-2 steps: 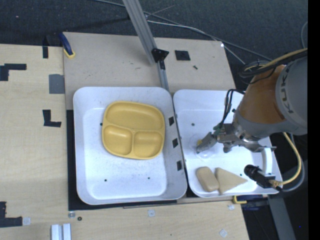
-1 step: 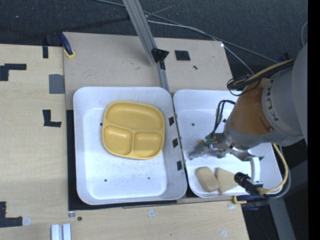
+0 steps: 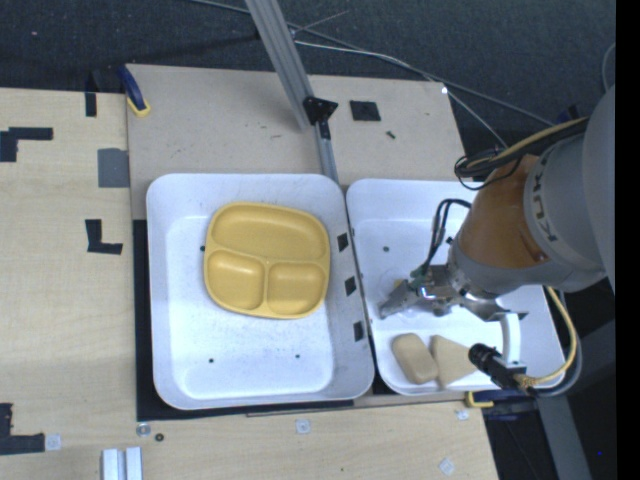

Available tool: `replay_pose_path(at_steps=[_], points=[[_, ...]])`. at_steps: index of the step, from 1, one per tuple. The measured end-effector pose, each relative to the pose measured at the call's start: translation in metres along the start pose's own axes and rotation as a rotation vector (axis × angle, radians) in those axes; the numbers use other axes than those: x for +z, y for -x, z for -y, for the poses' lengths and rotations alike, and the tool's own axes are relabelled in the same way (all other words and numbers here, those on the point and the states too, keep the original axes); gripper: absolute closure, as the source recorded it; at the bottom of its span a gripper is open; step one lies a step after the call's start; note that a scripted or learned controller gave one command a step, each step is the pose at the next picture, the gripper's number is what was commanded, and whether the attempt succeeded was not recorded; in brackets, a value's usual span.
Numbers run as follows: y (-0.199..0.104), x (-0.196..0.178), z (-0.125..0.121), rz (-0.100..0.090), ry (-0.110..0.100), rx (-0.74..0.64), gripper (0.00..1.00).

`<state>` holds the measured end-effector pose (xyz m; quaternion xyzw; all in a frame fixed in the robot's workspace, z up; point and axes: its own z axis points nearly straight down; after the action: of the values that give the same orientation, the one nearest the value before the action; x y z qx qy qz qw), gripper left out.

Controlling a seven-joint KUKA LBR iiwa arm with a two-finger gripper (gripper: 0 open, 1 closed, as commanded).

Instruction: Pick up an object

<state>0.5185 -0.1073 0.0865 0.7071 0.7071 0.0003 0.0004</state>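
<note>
A yellow divided plate point(image 3: 267, 259) lies in the left white bin point(image 3: 170, 298). Two tan, bread-like pieces sit at the front of the right bin point(image 3: 375, 218): a rounded one point(image 3: 413, 358) and a wedge-shaped one point(image 3: 452, 359) beside it. My gripper point(image 3: 400, 299) hangs low over the right bin's middle, just behind the tan pieces, pointing left. Its fingers point(image 3: 390, 303) look spread and I see nothing between them.
A grey metal pole point(image 3: 290, 63) slants down from the top toward the divider between the bins. Black cables point(image 3: 440, 233) loop off the wrist above the right bin. The wooden bench point(image 3: 60, 268) stretches to the left.
</note>
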Motion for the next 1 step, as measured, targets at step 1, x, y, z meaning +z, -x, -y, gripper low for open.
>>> replay_pose_path(at_steps=[1], points=[[-0.0003,-0.0113,-0.0011,0.000,0.003,-0.001,1.00]])
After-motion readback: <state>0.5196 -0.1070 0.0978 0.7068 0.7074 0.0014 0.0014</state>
